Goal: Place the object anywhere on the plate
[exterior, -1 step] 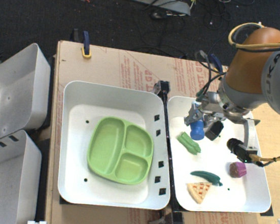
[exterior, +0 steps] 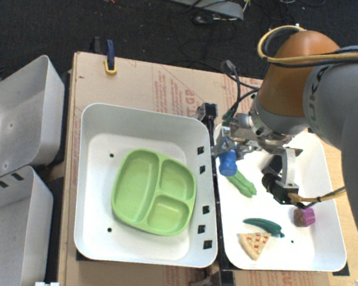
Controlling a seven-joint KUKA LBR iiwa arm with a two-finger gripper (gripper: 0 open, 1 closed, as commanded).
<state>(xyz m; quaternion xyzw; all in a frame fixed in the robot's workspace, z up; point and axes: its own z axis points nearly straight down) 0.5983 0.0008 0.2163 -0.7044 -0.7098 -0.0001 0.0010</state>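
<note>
Plate (exterior: 154, 193), green with three compartments, lies in the left bin (exterior: 91, 160) with nothing on it, while my claw (exterior: 228, 153) hangs over the inner edge of the right bin (exterior: 329, 244). Whether it grips the blue piece (exterior: 228, 164) just below it, I cannot tell. Nearby lie a light green pod (exterior: 243, 184), a dark green pepper (exterior: 264, 227), a pizza slice (exterior: 253, 243) and a purple piece (exterior: 305, 216).

red print on cardboard (exterior: 191, 98), unreadable

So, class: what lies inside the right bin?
In the right bin lie a pizza slice, a dark green pepper, a purple piece, a light green pod and a blue piece. The arm covers the bin's far part.
</note>
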